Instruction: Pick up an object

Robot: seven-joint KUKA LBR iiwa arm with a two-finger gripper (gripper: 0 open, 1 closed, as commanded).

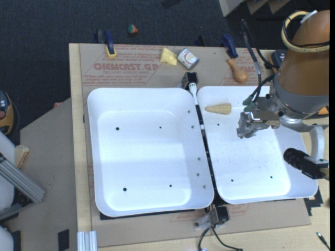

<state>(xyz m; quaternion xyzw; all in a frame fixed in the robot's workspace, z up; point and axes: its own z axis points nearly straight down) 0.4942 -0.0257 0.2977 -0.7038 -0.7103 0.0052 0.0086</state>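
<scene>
Lying in right bin: tan cone, claw near.

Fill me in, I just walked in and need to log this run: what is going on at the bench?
A grey arm with an orange band reaches in from the right, its claw hanging over the right bin. The one object in that bin, a tan cone-shaped piece, lies near the bin's far edge, to the left of the claw and apart from it. Nothing shows between the claw's fingers, so no pick has happened yet. A yellow piece and a small can sit on the board behind the bins.
</scene>
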